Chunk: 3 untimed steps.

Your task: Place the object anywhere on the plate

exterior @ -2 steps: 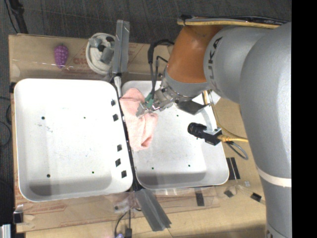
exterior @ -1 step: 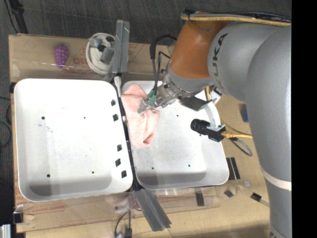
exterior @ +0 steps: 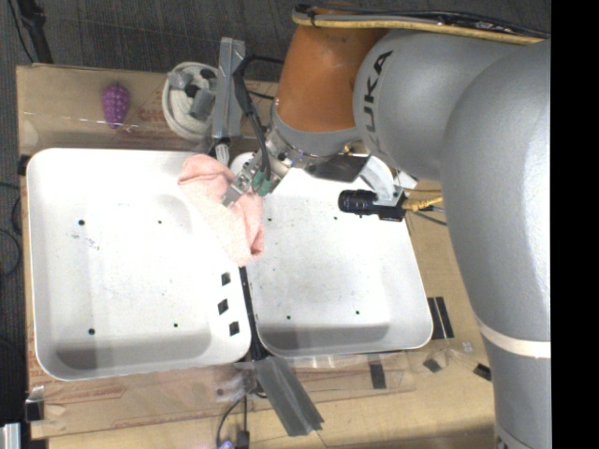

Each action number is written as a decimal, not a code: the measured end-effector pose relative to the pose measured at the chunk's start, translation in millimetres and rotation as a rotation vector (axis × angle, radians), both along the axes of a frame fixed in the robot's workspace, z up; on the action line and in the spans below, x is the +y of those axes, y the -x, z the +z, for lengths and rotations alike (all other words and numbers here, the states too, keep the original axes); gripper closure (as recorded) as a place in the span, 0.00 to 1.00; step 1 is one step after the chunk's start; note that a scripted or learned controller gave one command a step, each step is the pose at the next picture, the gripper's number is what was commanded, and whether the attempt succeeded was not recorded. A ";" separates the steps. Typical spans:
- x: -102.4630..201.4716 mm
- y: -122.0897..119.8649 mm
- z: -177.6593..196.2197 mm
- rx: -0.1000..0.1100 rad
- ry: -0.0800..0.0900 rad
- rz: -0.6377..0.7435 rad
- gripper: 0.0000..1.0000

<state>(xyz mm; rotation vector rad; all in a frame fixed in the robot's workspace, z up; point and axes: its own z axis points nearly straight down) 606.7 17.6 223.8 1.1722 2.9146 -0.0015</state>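
**Arm over the bins, pink cloth at the divide**

The grey arm (exterior: 449,110), lettered "KUKA" beside its orange band (exterior: 323,73), reaches to the bins' far edge. Its gripper (exterior: 245,183) sits against a pink cloth (exterior: 229,204); how far it is open cannot be told. The cloth drapes over the left bin (exterior: 112,279) rim toward the right bin (exterior: 337,288). A purple object (exterior: 115,103) lies on the bench.

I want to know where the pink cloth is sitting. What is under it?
The pink cloth drapes over the top of the seam where the left bin and right bin meet, so both white rims lie under it. Anything smaller beneath it is covered, and I cannot tell.
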 end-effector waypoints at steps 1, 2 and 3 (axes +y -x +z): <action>48.5 -22.7 -5.9 -0.001 0.000 0.405 1.00; 93.4 -44.6 7.3 -0.003 0.000 0.769 1.00; 93.2 -44.7 7.6 -0.003 0.001 0.769 0.00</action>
